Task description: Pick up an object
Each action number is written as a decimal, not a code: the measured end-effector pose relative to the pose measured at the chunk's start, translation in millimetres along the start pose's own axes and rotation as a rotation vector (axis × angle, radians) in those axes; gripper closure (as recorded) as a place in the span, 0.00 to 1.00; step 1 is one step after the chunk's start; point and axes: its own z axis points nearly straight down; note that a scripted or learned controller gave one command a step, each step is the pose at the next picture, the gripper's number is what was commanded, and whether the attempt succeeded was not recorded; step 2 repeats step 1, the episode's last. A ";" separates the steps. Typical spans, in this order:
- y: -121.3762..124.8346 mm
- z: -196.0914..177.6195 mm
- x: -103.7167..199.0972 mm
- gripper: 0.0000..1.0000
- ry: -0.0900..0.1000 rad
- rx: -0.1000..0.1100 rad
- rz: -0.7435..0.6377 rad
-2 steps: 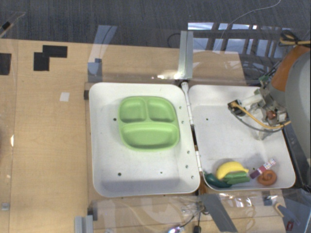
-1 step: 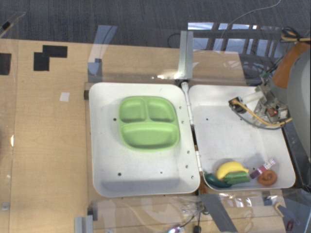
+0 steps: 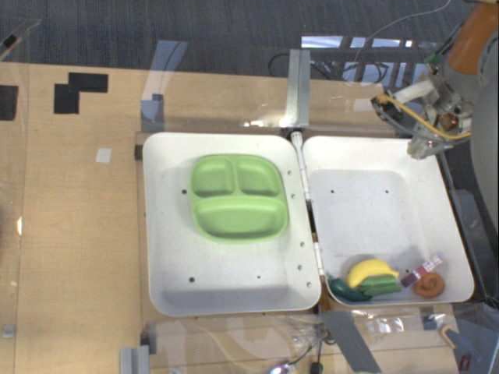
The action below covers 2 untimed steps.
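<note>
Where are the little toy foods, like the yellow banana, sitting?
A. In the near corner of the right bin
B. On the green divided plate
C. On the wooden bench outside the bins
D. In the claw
A: the yellow banana lies with other small items along the near edge of the right bin, while the green divided plate sits in the left bin.

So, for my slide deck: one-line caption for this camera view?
Gripper at the right bin's far corner; banana at its near edge; green divided plate in left bin.

Your robot arm, reaching in from the upper right.
Your gripper (image 3: 419,148) hangs low; just above it sits the orange-banded wrist (image 3: 472,41).
</note>
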 end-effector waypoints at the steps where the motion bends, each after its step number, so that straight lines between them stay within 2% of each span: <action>1: 7.4 -116.5 -22.7 1.00 -0.001 -0.001 -0.097; 2: 7.4 -116.5 -22.7 1.00 -0.001 -0.001 -0.097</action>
